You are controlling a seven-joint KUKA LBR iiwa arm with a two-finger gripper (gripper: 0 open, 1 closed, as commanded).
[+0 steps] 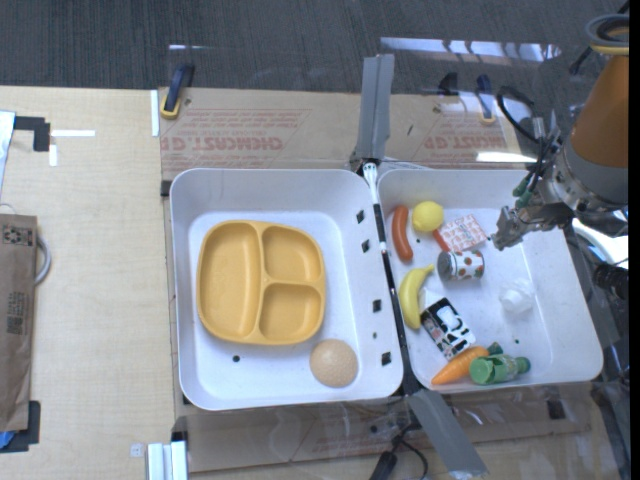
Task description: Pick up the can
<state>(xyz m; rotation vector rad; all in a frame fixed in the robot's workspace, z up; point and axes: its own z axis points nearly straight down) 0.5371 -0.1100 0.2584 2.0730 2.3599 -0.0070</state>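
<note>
Right bin [580, 363] | can [461, 264] on its side, just left of claw [503, 233] | claw state unclear

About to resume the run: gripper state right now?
Gripper: cannot tell open or closed; it hangs over the right bin, just right of the can.

Bench [90, 268] with two white bins [190, 298]

arm: enters from right, orange band up top | wrist: angled down-left | pincer [503, 232]: low, pointing left
</note>
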